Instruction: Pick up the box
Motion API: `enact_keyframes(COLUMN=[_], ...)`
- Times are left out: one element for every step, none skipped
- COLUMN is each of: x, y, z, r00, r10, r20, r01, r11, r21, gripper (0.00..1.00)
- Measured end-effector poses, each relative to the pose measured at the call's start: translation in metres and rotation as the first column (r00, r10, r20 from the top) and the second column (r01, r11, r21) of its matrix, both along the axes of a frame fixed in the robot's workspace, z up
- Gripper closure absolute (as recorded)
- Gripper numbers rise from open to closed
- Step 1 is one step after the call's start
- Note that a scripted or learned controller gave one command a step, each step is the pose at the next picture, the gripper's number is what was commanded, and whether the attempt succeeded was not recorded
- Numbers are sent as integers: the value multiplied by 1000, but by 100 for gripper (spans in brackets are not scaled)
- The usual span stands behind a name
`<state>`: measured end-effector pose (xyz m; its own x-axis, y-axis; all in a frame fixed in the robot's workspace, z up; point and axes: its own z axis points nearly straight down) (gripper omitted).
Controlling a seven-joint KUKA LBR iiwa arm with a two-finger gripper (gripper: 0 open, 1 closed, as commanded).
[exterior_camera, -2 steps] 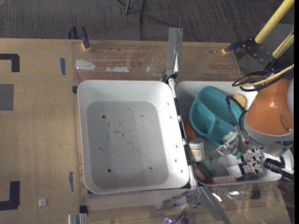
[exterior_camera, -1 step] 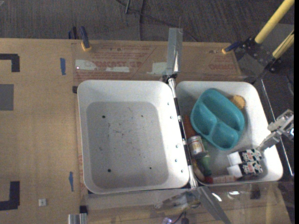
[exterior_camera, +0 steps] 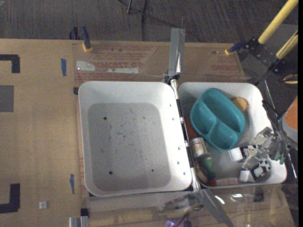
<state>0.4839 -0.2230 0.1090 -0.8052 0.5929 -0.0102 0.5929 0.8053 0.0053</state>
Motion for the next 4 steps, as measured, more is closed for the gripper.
enact_keyframes(x=[-1,-1,-1,0], y=[31,113,113,29], z=[-21,-20,-20,-21], r00=[1000,997,997,938], r10=[21,83,83,346], r20=[0,0,0,1], r01=[-21,-83,-83,-346], r11=[1000,997,997,938], r21=[-5,-5,-6,-6], gripper=[0,0,0,0])
